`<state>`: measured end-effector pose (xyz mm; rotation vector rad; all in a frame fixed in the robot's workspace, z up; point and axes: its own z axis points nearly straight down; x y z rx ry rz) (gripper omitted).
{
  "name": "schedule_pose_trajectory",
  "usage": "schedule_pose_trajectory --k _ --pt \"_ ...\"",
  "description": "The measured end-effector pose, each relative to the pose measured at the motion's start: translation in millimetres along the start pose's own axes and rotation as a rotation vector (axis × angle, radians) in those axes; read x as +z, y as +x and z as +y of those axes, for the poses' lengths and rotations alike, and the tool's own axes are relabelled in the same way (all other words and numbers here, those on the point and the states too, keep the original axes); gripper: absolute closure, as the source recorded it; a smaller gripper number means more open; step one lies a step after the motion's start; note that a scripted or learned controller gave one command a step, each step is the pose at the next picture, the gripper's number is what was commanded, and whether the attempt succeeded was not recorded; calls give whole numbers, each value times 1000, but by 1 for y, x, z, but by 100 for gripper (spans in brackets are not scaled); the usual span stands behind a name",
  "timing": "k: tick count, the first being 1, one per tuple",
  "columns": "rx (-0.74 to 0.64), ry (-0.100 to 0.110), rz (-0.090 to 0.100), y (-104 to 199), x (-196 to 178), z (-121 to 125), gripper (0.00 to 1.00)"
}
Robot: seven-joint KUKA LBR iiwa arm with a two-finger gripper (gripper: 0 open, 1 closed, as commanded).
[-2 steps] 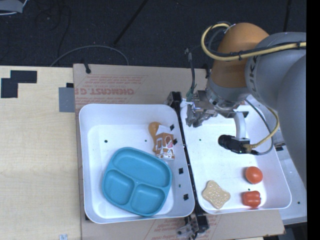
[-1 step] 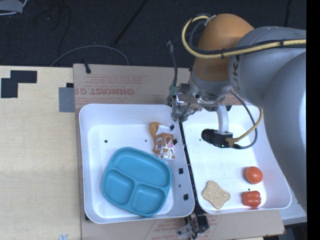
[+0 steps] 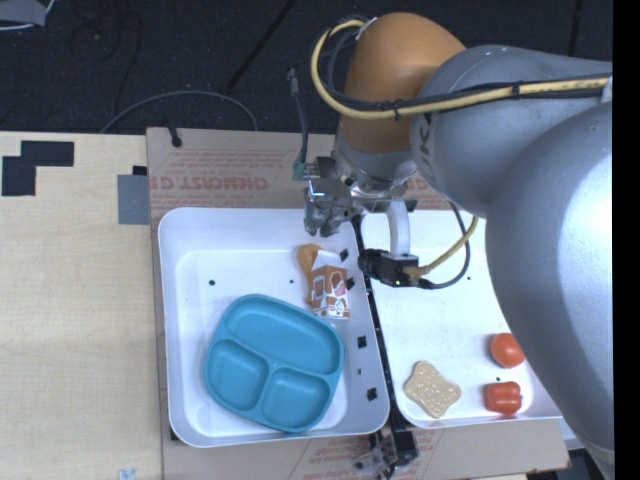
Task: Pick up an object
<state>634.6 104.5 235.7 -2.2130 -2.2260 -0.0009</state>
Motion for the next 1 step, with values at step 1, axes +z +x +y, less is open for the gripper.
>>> schedule_pose_trajectory --k 1 --pt "2 2 -3 -3 0 -1 0"
